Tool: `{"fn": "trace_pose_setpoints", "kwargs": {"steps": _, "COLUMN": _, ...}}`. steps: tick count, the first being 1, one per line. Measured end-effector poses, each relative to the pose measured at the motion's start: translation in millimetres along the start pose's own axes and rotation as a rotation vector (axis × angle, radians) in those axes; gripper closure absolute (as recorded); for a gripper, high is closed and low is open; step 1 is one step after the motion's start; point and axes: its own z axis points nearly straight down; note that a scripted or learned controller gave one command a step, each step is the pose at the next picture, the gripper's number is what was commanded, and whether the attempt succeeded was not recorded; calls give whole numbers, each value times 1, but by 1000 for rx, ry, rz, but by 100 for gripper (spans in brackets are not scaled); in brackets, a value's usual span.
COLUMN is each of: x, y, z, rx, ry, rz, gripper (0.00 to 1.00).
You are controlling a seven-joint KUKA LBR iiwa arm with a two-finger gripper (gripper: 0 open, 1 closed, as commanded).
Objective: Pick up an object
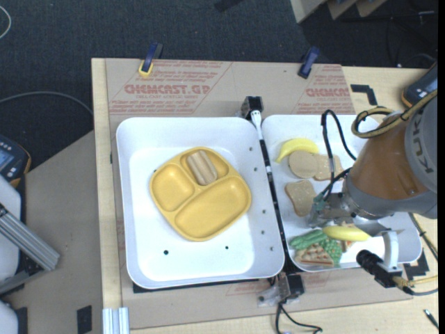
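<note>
Left bin holds a yellow divided plate with a hot dog in its upper compartment. Right bin holds a banana, two bread slices and green beans (near the front edge). The end effector sits low over this bin, beside the lower slice; whether it is apart or together cannot be told.
</note>
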Motion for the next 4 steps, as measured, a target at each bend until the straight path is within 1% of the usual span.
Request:
{"fn": "trace_pose_setpoints", "kwargs": {"steps": 1, "x": 49, "y": 3, "z": -155, "rx": -15, "ry": 1, "rz": -8, "gripper": 100}}
{"fn": "trace_pose_setpoints", "kwargs": {"steps": 2, "x": -40, "y": 71, "z": -53, "rx": 6, "ry": -5, "rz": 4, "gripper": 100}}
{"fn": "trace_pose_setpoints", "kwargs": {"steps": 3, "x": -65, "y": 100, "z": 14, "rx": 5, "ry": -2, "rz": 0, "gripper": 100}}
{"fn": "trace_pose_setpoints", "kwargs": {"steps": 4, "x": 66, "y": 111, "z": -96, "rx": -10, "ry": 5, "rz": -16, "gripper": 100}}
